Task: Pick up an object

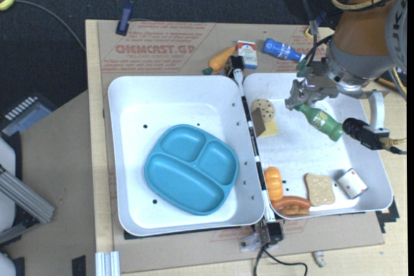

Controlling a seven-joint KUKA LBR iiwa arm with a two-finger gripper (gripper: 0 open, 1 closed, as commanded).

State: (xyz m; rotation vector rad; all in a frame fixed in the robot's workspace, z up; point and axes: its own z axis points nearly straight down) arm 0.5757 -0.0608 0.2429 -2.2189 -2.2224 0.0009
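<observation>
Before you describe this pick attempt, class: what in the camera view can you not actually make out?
- Gripper: its fingers blur into the green bottle at the neck, so grip or mere touch is unclear.
- Orange item at the right bin's front-left corner: partly behind the bin wall, identity unclear.
- Small carton beyond the bins: print too small to read.

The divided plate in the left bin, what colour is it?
Light blue all over, seen in the camera view: the divided plate.
</observation>
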